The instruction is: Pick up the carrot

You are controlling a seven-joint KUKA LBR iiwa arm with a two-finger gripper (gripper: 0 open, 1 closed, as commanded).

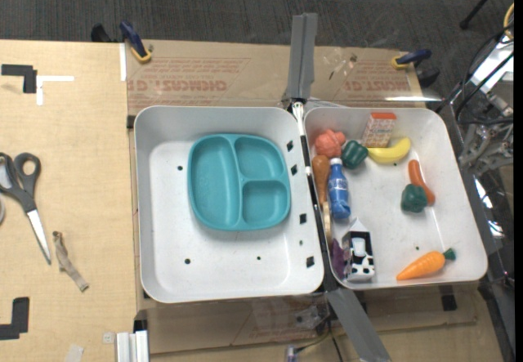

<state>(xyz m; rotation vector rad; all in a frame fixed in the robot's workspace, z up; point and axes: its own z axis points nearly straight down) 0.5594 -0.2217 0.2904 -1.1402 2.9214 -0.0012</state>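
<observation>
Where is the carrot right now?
The carrot lies in the right bin, at its near right corner, below the green pepper and right of the black-and-white cow carton.

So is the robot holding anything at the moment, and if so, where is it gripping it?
Nothing is seen held. The carrot lies loose near the front right corner of the right bin, with no end effector touching it.

I am watched by one fixed camera, set high above the bench and tilted down toward it. Both shallow white plastic bins fit in its frame, the left bin (pixel 155 213) and the right bin (pixel 458 213), with the pale wooden bench top (pixel 65 189) left and dark floor far beyond.
</observation>
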